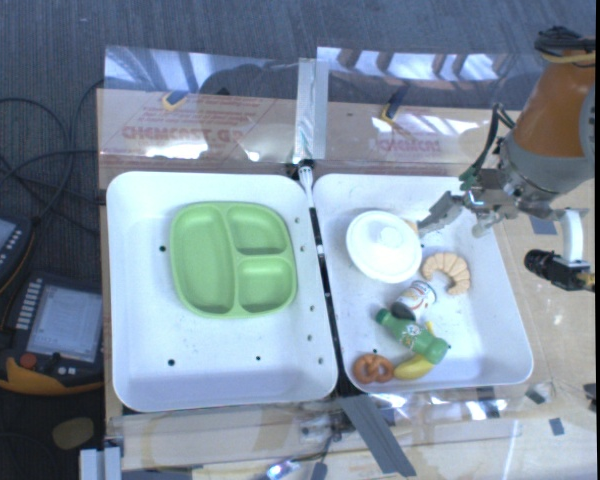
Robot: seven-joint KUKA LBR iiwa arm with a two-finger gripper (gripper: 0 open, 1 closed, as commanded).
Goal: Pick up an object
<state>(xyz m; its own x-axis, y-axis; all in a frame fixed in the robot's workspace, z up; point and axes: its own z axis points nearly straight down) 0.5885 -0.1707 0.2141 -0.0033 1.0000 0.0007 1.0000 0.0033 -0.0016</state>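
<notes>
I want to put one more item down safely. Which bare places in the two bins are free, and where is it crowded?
Free: the left bin floor around the green tray, widest along its near edge. Crowded: the right bin, where the white bowl, croissant, bottle, banana and pretzel cluster.

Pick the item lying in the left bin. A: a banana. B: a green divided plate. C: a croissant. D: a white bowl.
B: the green divided plate lies in the left bin, while the white bowl, croissant and banana all sit in the right bin.
</notes>
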